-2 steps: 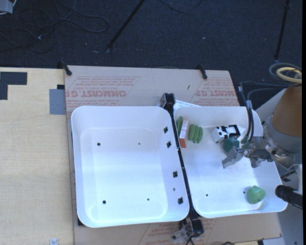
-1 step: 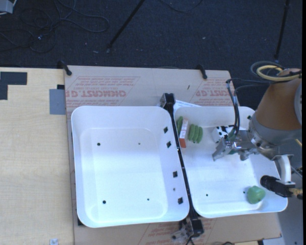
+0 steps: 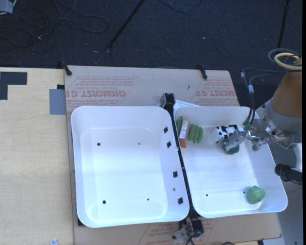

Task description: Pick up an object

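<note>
Green ball lies well below the gripper, perhaps touching a black-and-white toy.

The left bin offers a wide open floor — nothing stands on it, and its whole span lies free. The divider where the two bins meet forms a raised ridge between them. In the right bin, the crowding sits toward 12 o'clock: a green ridged object with a small orange-and-white box touching its 9 o'clock side, just beside the divider, and a black-and-white toy near the gripper. A green ball sits at 5 o'clock near the rim. The bin's centre and 7 o'clock corner lie bare.
</note>
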